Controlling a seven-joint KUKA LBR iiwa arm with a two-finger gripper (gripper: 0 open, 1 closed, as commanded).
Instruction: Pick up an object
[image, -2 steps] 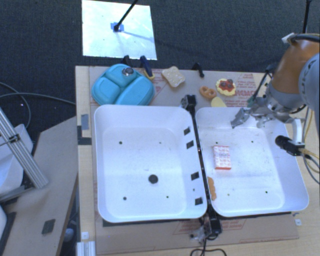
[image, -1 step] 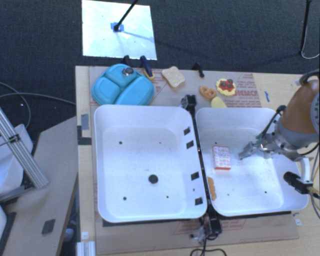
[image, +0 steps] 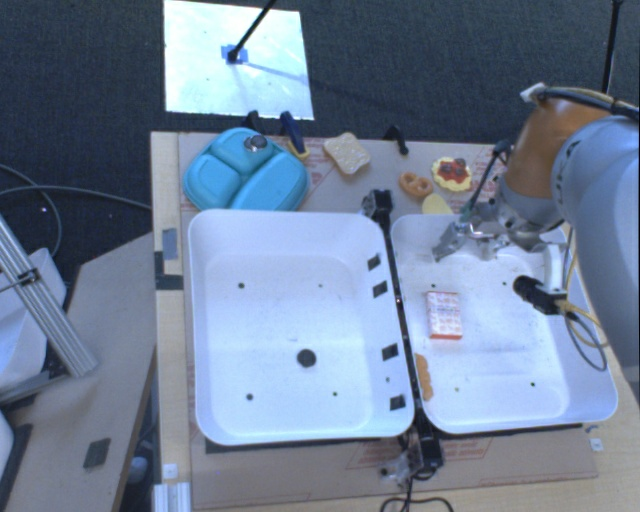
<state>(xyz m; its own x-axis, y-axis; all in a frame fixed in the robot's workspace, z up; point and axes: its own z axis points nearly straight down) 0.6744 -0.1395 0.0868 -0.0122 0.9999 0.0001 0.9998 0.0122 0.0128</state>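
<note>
A small red and white box (image: 444, 314) lies flat in the middle of the right bin (image: 560, 400). An orange bit (image: 423, 376) rests against that bin's left wall. In the left bin (image: 220, 300) sits a small dark round piece (image: 306, 357). My gripper (image: 467, 243) hangs over the far edge of the right bin, up and to the right of the box and apart from it. It is open with nothing between its fingers. The grey arm with its orange band (image: 545, 140) reaches in from the right.
Behind the bins lie a blue divided plate (image: 245, 172), a toast slice (image: 347, 153), a pretzel (image: 415, 184), a small tart (image: 452, 172) and a yellow piece (image: 436, 205). A black ridge (image: 390, 290) separates the bins. A black cable end (image: 535, 293) hangs over the right bin.
</note>
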